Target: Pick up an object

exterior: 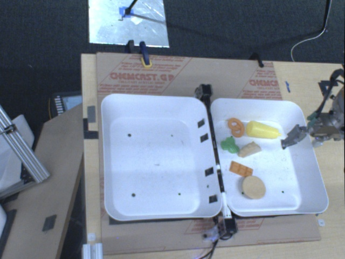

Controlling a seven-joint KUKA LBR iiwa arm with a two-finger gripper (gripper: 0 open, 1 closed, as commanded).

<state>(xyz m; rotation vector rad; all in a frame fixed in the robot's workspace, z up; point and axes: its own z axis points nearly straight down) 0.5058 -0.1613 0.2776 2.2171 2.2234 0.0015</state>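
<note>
Objects for picking are all in the right bin (pixel 307 161), bunched toward its left half near the divider. You've got an orange ring (pixel 235 125) up top with a yellow cylinder thing (pixel 262 129) lying on its side just to the right of it, a small green piece (pixel 230 144) below the ring, and a beige wedge (pixel 249 150) right beside the green one. Lower down there's an orange waffle-looking rectangle (pixel 241 169) and a round tan disc (pixel 253 188) just under that. The left bin (pixel 116 112) sits next to it, both on a cardboard sheet (pixel 161 74). The gripper (pixel 294 136) is poking in over the right edge of the right bin, off to the right of the yellow cylinder and not touching any of the stuff. Honestly can't tell if the pincer is wide or closed, it's too blurry at that angle, but nothing is visibly in it.
</note>
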